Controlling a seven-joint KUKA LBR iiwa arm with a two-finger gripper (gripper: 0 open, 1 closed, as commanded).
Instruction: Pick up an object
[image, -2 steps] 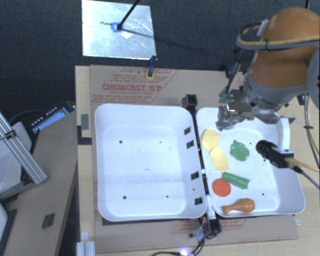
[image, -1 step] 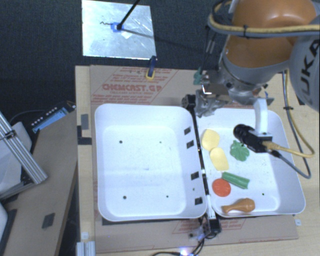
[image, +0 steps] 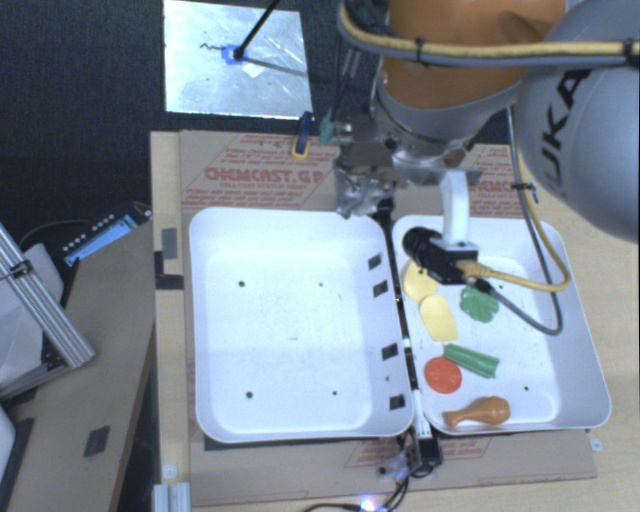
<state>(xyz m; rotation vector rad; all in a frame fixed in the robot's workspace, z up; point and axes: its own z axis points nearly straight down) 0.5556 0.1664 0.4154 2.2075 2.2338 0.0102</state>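
- Nearest, a tan drumstick (image: 478, 411) lies flat by the near edge of the right bin (image: 585, 395). Its long axis runs along that edge, with the fat end to the right and the thin end toward the near left corner.
- Just beyond, a red disc (image: 443, 375) sits by the left wall. A green stick (image: 471, 360) lies just beside it, slanting from that wall toward the near right.
- Farther in, two yellow lumps (image: 438, 318) lie one behind the other along the left wall, long axes roughly near to far. A green leafy piece (image: 478, 305) rests just beside them.
- All lie loose and scattered, likely tipped in as picking stock, so any could be the target.
- Farthest, the gripper (image: 362, 195) hangs over the far right corner of the left bin (image: 215, 300), apart from every object and not yet lined up on one. I cannot tell whether it is spread or closed.
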